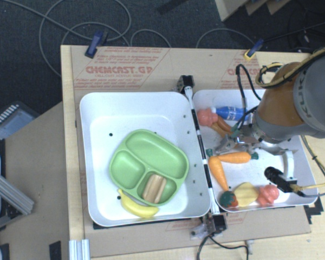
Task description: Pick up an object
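So, from the camera view, I judge the task barely begun: nothing is lifted, and every toy lies flat on a bin floor. My arm (292, 104) reaches in from the right over the right bin (309, 199), and my gripper (239, 137) hangs low at that bin's middle, just above the upper orange carrot (234, 157). Whether it is open, closed or pinching anything I cannot tell; wrist and cables hide it. I see no object clearly held, so the grasp and the lift are both left to do.

The likeliest target is that carrot: a smooth, glossy plastic taper, lying crosswise, its thick end with a green stub toward the right. A second carrot (218, 172) lies slantwise just beside it, near the divider. Close behind my gripper are a pink toy (206, 117) and a blue-and-white bottle (230, 112). Along the near wall sit a yellow piece (246, 194), a red strawberry-like toy (267, 194) and a dark green-and-red item (227, 199).

The left bin (97, 112) holds a green divided plate (151, 156) bearing a bread-like roll (154, 188), with a banana (136, 207) touching the plate's near edge.
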`<state>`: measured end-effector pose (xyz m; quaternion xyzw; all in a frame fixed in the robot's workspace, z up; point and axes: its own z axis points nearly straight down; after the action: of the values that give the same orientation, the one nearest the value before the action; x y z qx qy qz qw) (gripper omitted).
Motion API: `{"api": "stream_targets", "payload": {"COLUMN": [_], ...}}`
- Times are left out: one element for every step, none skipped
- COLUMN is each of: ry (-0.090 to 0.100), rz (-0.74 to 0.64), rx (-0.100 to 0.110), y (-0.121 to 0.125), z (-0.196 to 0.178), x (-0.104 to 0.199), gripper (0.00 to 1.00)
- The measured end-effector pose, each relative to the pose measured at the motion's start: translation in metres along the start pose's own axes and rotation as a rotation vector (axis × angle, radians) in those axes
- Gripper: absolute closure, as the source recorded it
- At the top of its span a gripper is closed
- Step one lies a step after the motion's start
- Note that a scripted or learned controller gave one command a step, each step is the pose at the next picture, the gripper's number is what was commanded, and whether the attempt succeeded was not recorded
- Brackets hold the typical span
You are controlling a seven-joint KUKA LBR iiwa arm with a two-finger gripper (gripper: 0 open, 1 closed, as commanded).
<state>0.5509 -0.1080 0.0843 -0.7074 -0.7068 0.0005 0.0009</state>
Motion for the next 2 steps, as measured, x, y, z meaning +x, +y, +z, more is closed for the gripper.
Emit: {"api": "stream_targets", "payload": {"ry": [-0.003,-0.002], "rz": [0.001,-0.001], "rx": [-0.003,-0.005], "y": [-0.019,0.034], "z": [0.000,-0.060], "x": [0.015,0.002], "gripper": [0.00,0.00]}}
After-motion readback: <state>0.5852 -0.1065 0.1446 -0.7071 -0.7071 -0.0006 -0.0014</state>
